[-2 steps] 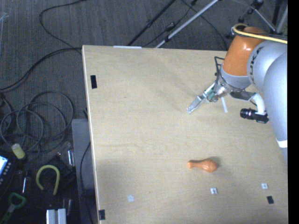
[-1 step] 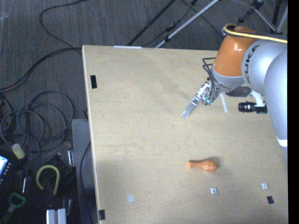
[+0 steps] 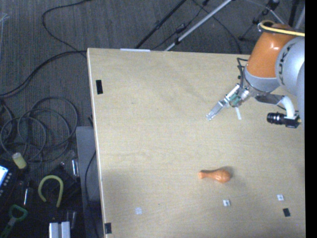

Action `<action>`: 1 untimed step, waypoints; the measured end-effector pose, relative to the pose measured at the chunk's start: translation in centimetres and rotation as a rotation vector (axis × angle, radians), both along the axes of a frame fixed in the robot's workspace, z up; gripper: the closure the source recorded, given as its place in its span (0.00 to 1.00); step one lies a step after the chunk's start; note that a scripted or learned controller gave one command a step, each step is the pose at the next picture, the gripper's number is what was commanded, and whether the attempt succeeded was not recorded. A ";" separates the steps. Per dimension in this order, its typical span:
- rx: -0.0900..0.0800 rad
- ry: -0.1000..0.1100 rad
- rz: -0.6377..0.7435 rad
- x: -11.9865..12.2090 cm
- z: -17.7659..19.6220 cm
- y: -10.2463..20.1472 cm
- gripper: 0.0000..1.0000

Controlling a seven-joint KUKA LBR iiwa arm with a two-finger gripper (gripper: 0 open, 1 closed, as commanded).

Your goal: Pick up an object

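While one orange pear-shaped rubbery object [image 3: 216, 175] lies on the pale wooden bench [image 3: 148, 133], the gripper [image 3: 214, 114] hangs apart above, empty; its spread cannot be told.

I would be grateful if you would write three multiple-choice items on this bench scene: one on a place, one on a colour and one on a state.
1. Where does the pear-shaped object lie relative to the gripper?
A. nearer the view's bottom edge
B. nearer its top edge
C. directly under the arm's orange band

2. What colour is that object?
A. blue
B. orange
C. green

3. How do the gripper and the object stand to each other?
A. touching
B. apart, with bare bench between
C. the object hangs from the gripper

Answers: 1 A, since it lies lower in the view than the gripper; 2 B, its surface is orange; 3 B, light wooden bench shows between them.
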State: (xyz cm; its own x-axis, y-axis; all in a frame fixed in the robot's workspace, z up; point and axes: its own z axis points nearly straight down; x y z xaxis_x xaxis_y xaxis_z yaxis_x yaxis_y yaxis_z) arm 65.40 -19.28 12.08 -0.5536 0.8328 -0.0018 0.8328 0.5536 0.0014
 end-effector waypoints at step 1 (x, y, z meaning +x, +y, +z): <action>-0.003 0.002 0.029 1.4 -3.7 0.0 0.00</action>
